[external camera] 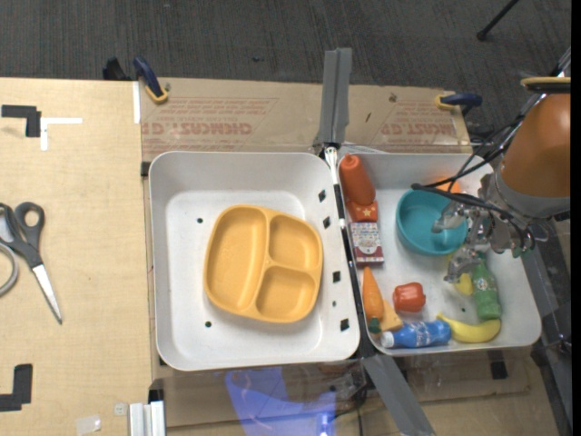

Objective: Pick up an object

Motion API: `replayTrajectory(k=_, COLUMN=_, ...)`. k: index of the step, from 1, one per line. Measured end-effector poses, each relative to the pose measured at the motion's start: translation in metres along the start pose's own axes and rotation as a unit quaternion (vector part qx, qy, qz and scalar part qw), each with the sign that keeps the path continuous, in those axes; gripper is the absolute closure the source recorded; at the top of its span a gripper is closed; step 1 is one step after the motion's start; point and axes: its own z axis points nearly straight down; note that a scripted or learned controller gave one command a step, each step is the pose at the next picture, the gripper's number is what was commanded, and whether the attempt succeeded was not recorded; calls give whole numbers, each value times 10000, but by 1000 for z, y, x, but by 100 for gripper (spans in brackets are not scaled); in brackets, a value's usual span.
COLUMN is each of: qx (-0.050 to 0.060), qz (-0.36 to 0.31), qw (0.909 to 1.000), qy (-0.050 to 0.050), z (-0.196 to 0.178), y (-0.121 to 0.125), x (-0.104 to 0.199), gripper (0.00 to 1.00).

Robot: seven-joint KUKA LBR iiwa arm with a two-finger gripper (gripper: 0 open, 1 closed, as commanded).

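The green bottle (485,291) lies in the right bin (517,339), touching a banana (470,330), just beside a teal bowl (430,222). The claw (463,243) hovers at the bowl's edge (whether apart or together, I cannot tell). Descending here could strike the rim and miss, since things crowd together.

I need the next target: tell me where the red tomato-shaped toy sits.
The red tomato-shaped toy lies in the right white bin, toward its near edge, between the orange carrot toy on its left and the green bottle on its right.
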Motion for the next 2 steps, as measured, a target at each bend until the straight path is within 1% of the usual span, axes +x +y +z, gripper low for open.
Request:
replayTrajectory(k=1, qx=1, qz=-6, qw=10000, qy=-26, z=-10, y=1, x=-2, gripper=100)
replayTrajectory(k=2, qx=-2, qz=561, qw=9983, qy=125, z=9, y=46, x=-47, gripper=100)
